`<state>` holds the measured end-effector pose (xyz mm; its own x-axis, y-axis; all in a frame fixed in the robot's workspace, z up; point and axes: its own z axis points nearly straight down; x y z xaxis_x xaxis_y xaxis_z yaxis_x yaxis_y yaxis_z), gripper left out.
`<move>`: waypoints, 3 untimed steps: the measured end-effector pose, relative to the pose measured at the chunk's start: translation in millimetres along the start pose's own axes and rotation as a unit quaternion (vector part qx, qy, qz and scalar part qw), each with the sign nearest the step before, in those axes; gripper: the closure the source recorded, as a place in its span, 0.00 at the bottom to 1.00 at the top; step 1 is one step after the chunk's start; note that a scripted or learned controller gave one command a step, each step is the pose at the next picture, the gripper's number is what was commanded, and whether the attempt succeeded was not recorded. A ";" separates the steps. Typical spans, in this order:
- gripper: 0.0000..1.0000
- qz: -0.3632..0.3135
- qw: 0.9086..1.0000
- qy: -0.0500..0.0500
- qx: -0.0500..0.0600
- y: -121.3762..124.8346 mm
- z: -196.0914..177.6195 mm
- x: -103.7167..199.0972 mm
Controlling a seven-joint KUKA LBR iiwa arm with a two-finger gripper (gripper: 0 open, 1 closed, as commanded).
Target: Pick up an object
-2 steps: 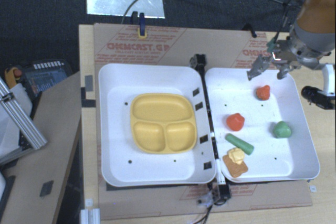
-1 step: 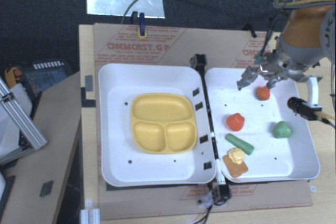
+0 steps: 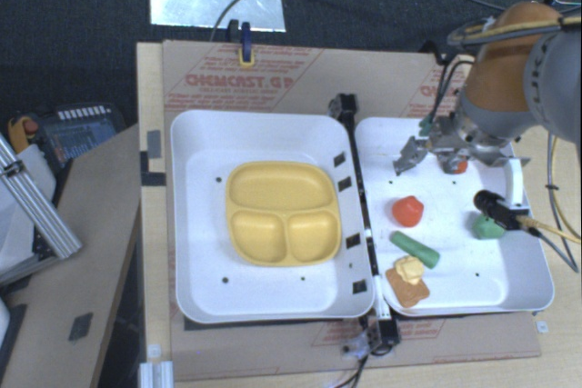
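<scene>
While the left bin (image 3: pixel 195 195) holds a single yellow tray (image 3: pixel 282 212) with three compartments (one long one at the far side, two smaller ones at the near side), the right bin (image 3: pixel 532 286) holds the loose things that could be picked up.

A red-orange round piece (image 3: pixel 408 211) lies near the middle of the right bin. Just nearer the camera lies a green stick (image 3: pixel 415 249), set at a slant. A yellow-and-orange lump (image 3: pixel 408 279) sits just beside the stick's left end, close to the bin's near left corner. A green lump (image 3: pixel 489 228) lies toward the right wall, partly hidden. A small red piece (image 3: pixel 454 165) shows at the far side, partly covered by the gripper.

The gripper (image 3: pixel 435 152) hangs low over the far part of the right bin, directly above that small red piece. I cannot tell whether it touches the piece, nor whether the gripper is spread or closed.

By count there are two bins, one tray and five loose things: two red, two green and one yellow-and-orange.
</scene>
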<state>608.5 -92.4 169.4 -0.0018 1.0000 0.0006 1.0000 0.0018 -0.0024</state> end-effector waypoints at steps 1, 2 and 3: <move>0.00 0.000 1.000 0.000 0.000 2.7 62.1 3.6; 1.00 0.000 1.000 -0.001 -0.003 4.4 47.7 2.9; 1.00 0.001 1.000 -0.001 -0.004 6.3 1.2 -4.7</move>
<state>614.8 -97.1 168.2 0.0007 1.0000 -0.0010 1.0000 -0.0007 0.0058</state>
